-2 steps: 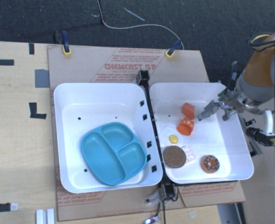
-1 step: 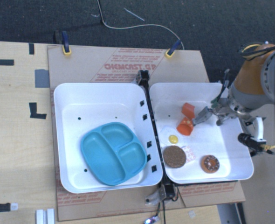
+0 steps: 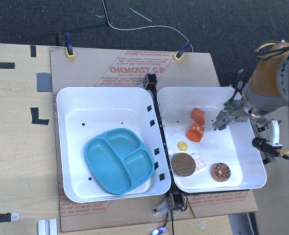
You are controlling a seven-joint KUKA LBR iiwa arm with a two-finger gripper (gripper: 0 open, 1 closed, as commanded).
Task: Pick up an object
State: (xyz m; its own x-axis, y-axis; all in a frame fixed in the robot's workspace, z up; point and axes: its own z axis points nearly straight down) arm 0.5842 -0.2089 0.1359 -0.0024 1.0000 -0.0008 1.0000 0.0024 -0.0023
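The right bin (image 3: 242, 153) holds several small items: an orange-red block (image 3: 198, 114), an orange piece (image 3: 195, 132) just below it, a small yellow disc (image 3: 182, 146), a brown round cookie (image 3: 183, 164) and a sprinkled donut (image 3: 221, 172). My gripper (image 3: 222, 121) hangs over the right side of this bin, a little right of the orange-red block and apart from it. The orange band of the arm (image 3: 268, 77) shows above it at the right edge.
A blue divided plate (image 3: 119, 159) lies in the left bin (image 3: 71, 111). A black divider clip strip (image 3: 156, 126) runs between the bins. A pale wrapper (image 3: 199, 158) lies beside the cookie. Cardboard (image 3: 134, 67) underlies both bins.
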